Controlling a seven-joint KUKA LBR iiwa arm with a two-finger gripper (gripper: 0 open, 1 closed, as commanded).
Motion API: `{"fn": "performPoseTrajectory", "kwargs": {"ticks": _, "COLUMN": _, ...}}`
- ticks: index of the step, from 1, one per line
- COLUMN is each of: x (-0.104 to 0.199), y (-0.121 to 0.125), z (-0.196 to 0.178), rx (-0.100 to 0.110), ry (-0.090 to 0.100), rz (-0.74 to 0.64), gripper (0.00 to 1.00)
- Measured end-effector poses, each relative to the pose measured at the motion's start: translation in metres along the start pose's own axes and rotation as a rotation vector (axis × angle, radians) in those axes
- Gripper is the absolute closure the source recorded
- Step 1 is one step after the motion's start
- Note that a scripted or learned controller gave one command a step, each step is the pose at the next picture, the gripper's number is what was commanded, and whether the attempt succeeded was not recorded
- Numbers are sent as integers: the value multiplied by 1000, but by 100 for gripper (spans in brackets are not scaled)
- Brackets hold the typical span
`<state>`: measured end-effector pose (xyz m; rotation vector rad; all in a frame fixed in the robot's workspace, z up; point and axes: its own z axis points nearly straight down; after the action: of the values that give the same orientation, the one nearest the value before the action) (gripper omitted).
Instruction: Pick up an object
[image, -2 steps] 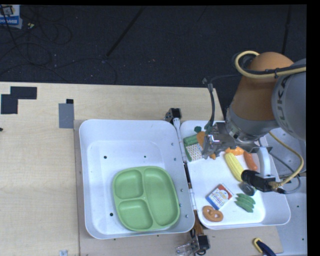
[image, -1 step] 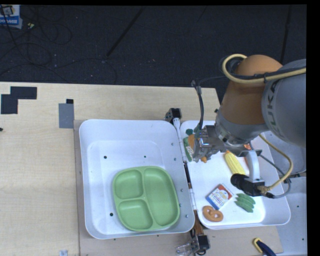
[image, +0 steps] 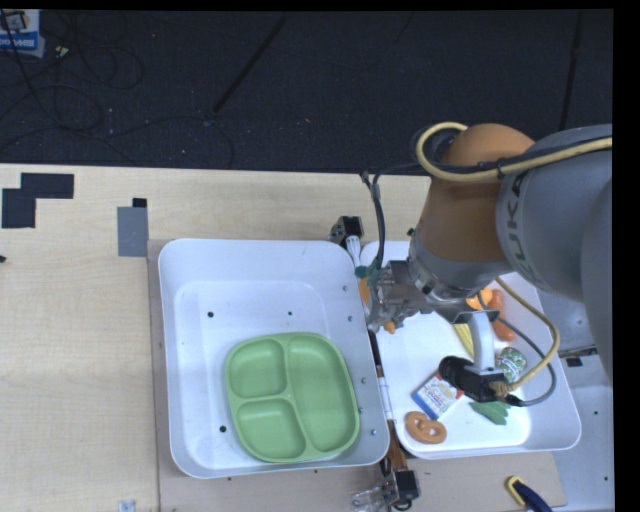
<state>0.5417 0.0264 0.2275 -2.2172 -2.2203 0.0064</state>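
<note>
The tool (image: 386, 300) hangs at the right bin's (image: 556, 436) left rim; its state cannot be told. A blue packet (image: 436, 396) and a brown ring (image: 427, 429) lie in that bin. A green divided plate (image: 291, 396) sits in the left bin (image: 190, 300).

The arm (image: 560, 200) covers much of the right bin (image: 552, 418), perhaps half an orange item (image: 490, 298).

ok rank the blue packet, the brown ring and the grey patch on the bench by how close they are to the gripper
From the gripper:
1. blue packet, in the right bin, below-right of it.
2. brown ring, same bin, by its near rim.
3. grey patch, on the bench, far left.
</note>
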Motion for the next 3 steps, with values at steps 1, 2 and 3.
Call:
{"fn": "performPoseTrajectory", "kwargs": {"ticks": 1, "x": 13, "y": -1, "z": -7, "rx": -2, "ry": 0, "rz": 0, "gripper": 100}}
{"fn": "performPoseTrajectory", "kwargs": {"ticks": 2, "x": -19, "y": -24, "z": -25, "rx": 0, "ry": 0, "rz": 2, "gripper": 100}}
{"fn": "performPoseTrajectory", "kwargs": {"ticks": 3, "x": -5, "y": 2, "z": 0, "rx": -1, "ry": 0, "rz": 1, "gripper": 100}}
